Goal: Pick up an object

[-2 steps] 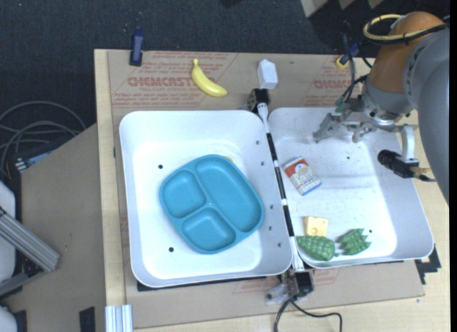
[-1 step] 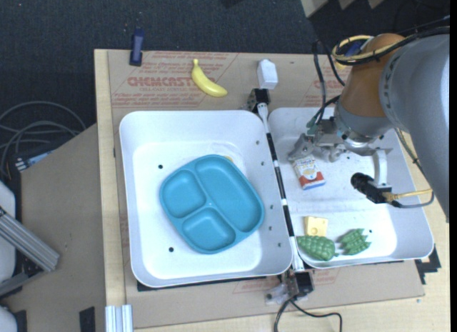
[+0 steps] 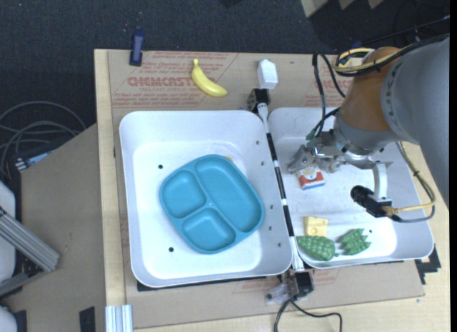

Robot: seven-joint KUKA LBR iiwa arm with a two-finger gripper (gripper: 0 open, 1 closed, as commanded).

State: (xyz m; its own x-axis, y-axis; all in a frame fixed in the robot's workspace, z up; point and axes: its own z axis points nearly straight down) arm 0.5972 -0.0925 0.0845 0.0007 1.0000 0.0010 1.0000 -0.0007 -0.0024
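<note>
My gripper (image 3: 308,161) hangs over the left half of the right bin (image 3: 407,245), its metal fingers spread just above a small red, white and blue object (image 3: 311,180). Nothing sits between the fingers. Nearer the bin's front lie a yellow block (image 3: 315,225), a round green object (image 3: 317,247) and a green leafy object (image 3: 353,240). The grey arm with its orange band (image 3: 368,98) covers the back right of this bin.
The left bin (image 3: 139,152) holds a blue three-compartment tray (image 3: 210,202). A yellow banana (image 3: 207,81) and a small white object (image 3: 267,73) lie on the bench behind the bins. Cables run along the right bin's right side.
</note>
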